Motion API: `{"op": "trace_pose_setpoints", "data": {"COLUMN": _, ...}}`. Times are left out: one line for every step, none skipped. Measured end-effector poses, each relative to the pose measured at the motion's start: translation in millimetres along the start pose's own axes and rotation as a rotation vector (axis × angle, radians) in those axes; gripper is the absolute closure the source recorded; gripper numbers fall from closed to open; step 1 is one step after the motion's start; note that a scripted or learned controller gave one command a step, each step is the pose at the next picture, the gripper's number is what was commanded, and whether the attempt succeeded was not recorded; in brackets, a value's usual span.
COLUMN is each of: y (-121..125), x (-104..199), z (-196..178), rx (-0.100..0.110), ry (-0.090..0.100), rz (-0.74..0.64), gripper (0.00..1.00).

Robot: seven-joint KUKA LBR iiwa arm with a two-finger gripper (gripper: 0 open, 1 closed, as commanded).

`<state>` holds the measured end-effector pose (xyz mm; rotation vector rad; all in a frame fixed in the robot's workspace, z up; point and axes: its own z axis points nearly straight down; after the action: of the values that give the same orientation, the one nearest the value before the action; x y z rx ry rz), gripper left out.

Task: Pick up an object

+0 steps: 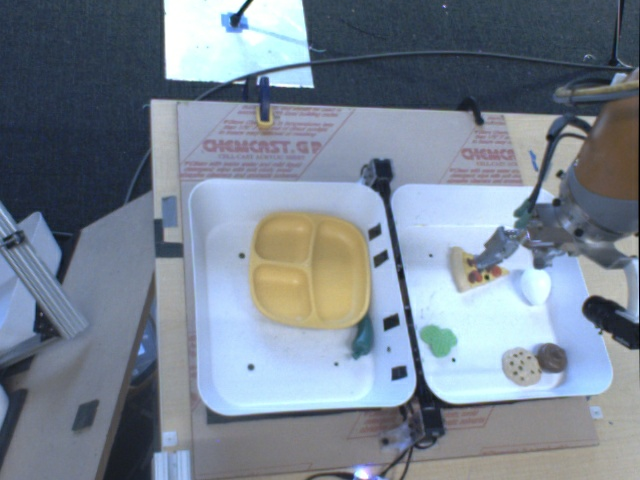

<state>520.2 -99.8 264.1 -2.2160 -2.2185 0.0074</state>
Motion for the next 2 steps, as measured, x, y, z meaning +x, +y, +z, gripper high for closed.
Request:
{"op": "trace_pose_setpoints", "data": {"y": 1.8, "x": 0.0, "z": -4.5, "rx": -0.01, "ry": -0.001, "rz": -0.002, "gripper": 0.0}}
{"op": "trace_pose_setpoints", "data": {"y": -1.7, "x": 4.9, "z": 56.7, "rx": -0.004, "ry": 0.0, "rz": 0.0, "gripper": 0.0}}
